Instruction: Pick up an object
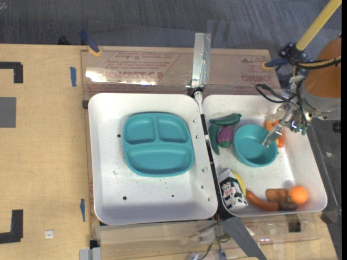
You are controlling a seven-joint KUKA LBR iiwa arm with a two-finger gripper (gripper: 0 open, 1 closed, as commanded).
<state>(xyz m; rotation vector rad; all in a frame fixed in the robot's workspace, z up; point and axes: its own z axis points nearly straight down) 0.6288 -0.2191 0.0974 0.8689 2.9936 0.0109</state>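
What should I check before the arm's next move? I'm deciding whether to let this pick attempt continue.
1. Pincer over the right bin: ok.
2. Pincer at the teal bowl's right rim, beside a small orange item: ok.
3. Object between its tips: cannot tell.
4. Other targets present, orange ball and sausage at the near edge: ok.
5. Teal divided plate in left bin, away from the arm: ok.

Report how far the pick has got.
Done: the tool has reached the right bin, sitting at the far rim of the teal bowl beside a small orange piece. In hand: nothing visibly gripped. Left: closing on an object and lifting it. The eggplant, sausage, orange ball and divided plate lie in the bins.
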